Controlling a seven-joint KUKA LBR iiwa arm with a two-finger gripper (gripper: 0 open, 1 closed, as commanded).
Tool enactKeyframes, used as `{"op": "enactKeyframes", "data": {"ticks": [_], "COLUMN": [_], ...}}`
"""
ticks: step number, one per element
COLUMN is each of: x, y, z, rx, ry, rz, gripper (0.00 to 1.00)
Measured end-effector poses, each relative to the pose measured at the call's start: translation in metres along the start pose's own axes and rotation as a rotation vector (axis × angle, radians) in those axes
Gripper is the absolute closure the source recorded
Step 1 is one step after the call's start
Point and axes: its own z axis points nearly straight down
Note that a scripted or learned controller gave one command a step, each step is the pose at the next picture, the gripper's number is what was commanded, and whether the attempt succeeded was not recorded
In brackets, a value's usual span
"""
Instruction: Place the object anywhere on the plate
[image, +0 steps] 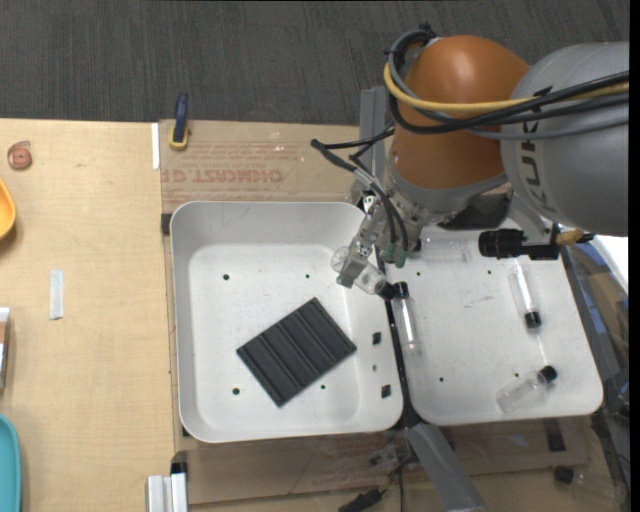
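A dark grey ribbed plate (296, 350) lies flat and turned at an angle in the left bin (200, 300). My gripper (362, 265) hangs over that bin's upper right corner, above and to the right of the plate. A clear tube with a black cap (403, 318) lies just below the gripper along the divider between the bins; I cannot tell whether the gripper touches it. Two more clear tubes rest in the right bin (470, 380), one at mid right (524, 295) and one near the front right corner (524, 390).
Brown cardboard (250, 165) lies behind the bins, with a blue clamp (180, 120) on its left end. The wooden bench (90, 300) spreads out to the left, bearing small items at its left edge. The arm's orange band (455, 105) looms over the right bin's back.
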Motion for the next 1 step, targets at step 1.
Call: {"op": "enactKeyframes", "data": {"ticks": [1], "x": [-0.0374], "y": [-0.0289], "z": [0.0366], "rx": [-0.001], "ry": [0.001], "rz": [-0.416], "gripper": [1.0]}}
